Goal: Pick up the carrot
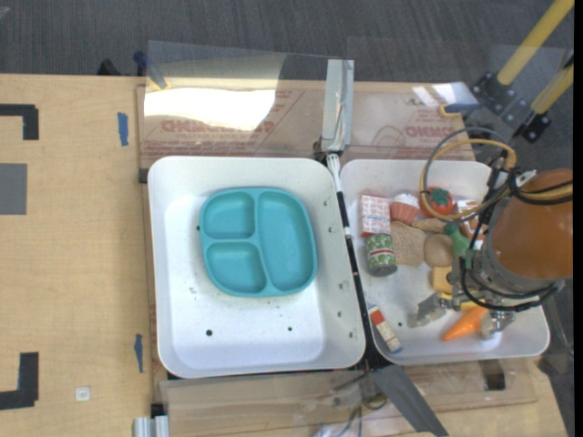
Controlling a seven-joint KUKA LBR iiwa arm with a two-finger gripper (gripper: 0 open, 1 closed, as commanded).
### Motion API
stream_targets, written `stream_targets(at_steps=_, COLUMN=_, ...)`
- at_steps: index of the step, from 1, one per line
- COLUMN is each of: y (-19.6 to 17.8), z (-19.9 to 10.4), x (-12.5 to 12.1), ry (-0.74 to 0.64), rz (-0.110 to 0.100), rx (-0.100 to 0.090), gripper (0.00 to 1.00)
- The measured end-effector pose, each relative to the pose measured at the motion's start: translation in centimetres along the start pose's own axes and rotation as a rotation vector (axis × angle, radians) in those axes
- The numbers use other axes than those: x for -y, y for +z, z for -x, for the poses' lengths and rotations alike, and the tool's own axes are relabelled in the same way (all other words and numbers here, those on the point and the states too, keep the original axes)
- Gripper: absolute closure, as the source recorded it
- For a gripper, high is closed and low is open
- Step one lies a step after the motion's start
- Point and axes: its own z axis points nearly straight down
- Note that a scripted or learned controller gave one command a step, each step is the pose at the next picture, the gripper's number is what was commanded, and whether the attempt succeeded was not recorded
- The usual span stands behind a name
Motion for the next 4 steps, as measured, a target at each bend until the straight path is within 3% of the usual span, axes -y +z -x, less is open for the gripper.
stream_targets(at_steps=1, y=-1.3, z=0.4, x=0.3, ry=0.002, rz=-0.009, rx=0.007, gripper=1.0)
stream_targets(at_steps=2, y=-10.0, z=10.1, x=-2.5, ry=-0.044, rz=-0.001, rx=0.001, gripper=1.0)
stream_targets(at_steps=3, y=-9.7, z=13.6, x=-2.4, ry=-0.375, rz=0.007, rx=0.002, gripper=1.0)
stream_targets(at_steps=4, y=-24.4, z=3.9, x=-0.9, ry=-0.443, rz=0.001, rx=-0.005, gripper=1.0)
